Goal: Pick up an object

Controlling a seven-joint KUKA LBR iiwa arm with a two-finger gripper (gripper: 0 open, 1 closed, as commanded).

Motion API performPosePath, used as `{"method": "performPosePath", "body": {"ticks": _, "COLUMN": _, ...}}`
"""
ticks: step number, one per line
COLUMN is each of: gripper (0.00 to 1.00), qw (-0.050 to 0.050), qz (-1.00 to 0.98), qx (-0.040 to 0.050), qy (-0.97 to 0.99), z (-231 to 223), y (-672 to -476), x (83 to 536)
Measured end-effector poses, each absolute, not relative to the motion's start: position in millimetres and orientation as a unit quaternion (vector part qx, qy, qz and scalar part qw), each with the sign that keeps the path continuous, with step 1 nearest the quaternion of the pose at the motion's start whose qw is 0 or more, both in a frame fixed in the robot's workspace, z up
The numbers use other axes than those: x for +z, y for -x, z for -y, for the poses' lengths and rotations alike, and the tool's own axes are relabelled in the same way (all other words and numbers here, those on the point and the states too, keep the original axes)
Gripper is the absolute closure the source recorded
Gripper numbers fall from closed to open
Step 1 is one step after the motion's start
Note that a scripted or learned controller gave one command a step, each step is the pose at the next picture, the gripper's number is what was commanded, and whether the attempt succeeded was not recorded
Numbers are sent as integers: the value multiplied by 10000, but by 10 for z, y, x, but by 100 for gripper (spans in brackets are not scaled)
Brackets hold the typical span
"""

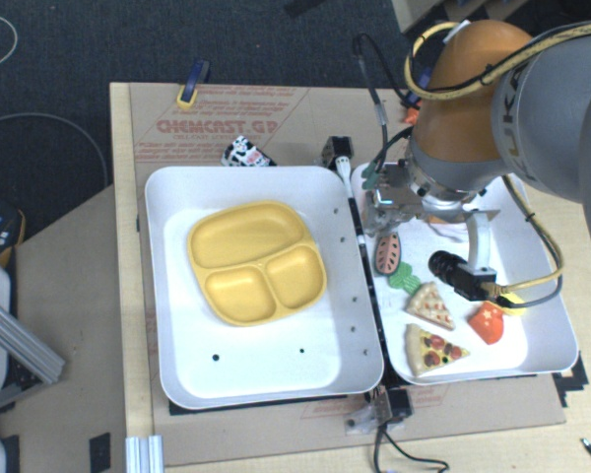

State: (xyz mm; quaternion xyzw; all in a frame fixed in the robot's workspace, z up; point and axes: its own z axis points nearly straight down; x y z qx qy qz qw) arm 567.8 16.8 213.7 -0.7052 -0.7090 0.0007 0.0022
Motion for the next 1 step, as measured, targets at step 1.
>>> {"method": "performPosePath", "body": {"ticks": 1, "gripper": 100, "qw": 21, "qz": 7088, "qx": 4, "qy": 7054, "z": -579, "y": -5498, "x": 2229}}
